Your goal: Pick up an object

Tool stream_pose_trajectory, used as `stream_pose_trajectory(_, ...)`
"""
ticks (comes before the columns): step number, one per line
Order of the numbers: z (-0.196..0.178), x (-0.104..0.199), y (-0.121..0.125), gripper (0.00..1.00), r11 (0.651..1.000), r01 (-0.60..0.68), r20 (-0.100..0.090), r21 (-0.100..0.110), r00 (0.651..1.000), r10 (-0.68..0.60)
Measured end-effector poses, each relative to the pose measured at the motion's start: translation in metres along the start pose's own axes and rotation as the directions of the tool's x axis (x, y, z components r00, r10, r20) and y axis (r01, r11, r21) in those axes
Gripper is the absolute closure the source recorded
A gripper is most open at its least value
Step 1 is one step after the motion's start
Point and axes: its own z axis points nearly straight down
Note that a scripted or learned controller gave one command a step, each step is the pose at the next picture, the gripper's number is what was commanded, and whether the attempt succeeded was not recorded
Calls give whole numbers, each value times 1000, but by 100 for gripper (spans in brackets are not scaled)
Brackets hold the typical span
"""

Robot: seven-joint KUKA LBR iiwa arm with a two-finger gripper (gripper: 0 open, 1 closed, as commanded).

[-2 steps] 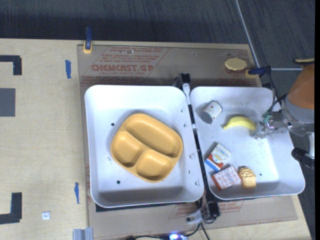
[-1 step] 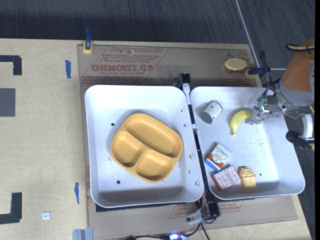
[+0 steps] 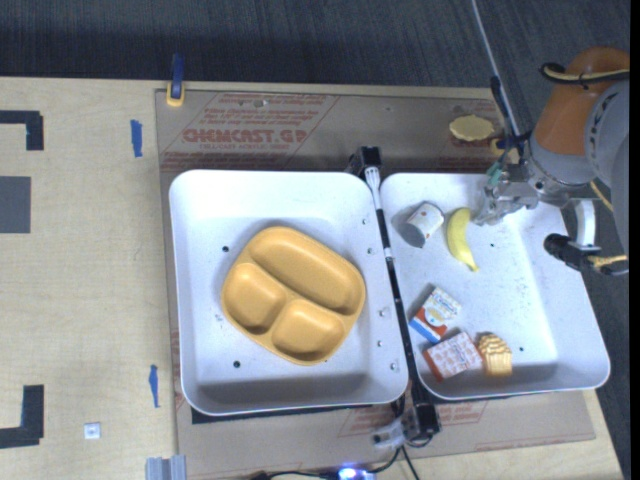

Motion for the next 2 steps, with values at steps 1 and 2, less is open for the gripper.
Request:
stream_pose_trajectory(1,-4,-31,-20,100,1000,-2,-1,4,1000,2)
stream_pose_trajectory(2,-1,-32,-100,100,1000,-3,0,2,1000,3)
